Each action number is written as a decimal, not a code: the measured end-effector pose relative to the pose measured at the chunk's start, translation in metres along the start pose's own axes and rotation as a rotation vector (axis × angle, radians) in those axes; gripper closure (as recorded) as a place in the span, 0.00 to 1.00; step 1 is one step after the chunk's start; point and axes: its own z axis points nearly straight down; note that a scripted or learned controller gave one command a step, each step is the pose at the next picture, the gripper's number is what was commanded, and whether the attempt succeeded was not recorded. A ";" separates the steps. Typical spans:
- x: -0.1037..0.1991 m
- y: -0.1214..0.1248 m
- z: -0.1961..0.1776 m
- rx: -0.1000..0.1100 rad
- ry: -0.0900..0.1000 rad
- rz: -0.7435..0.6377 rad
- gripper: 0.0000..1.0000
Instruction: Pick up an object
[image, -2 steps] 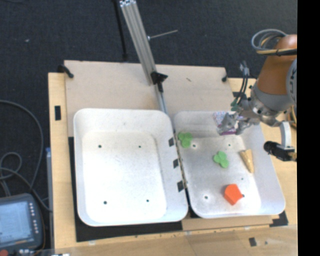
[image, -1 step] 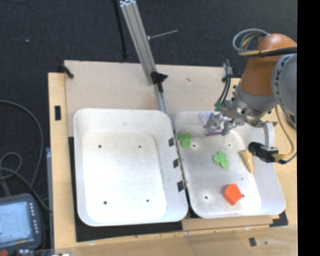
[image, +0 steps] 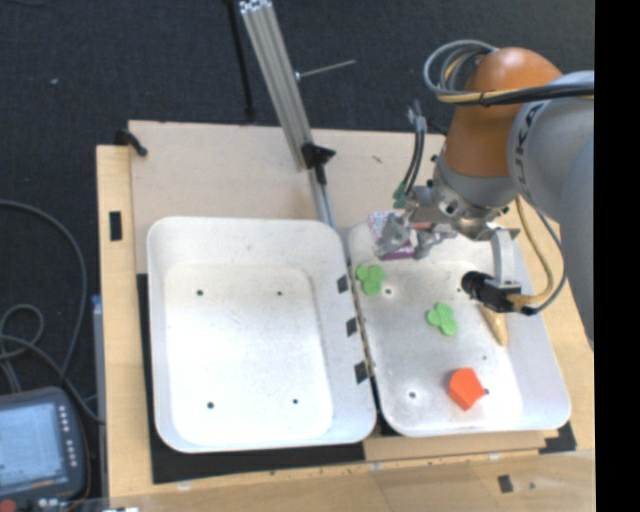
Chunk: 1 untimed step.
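Two green pieces (image: 372, 280) below end effector (image: 398, 243)

- A robotics lab or test cell is indicated, not a home or shop.
- A plain light-wood bench (image: 220, 170) is set on dark carpet-like flooring (image: 120, 60), with two shallow white plastic bins (image: 250, 335) fixed side by side on it.
- A slanted silver aluminium profile post (image: 285, 90) is mounted at the bench's far edge.
- A grey industrial arm with an orange band (image: 495, 110) is seen over the bench's right side, with loose cables along it.
- A grey handheld control pendant with a screen (image: 35, 445) is lying off the bench's near left corner, and black cables (image: 40, 260) are trailed over the floor.
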 end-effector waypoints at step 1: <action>0.052 0.001 0.004 0.004 0.001 0.002 1.00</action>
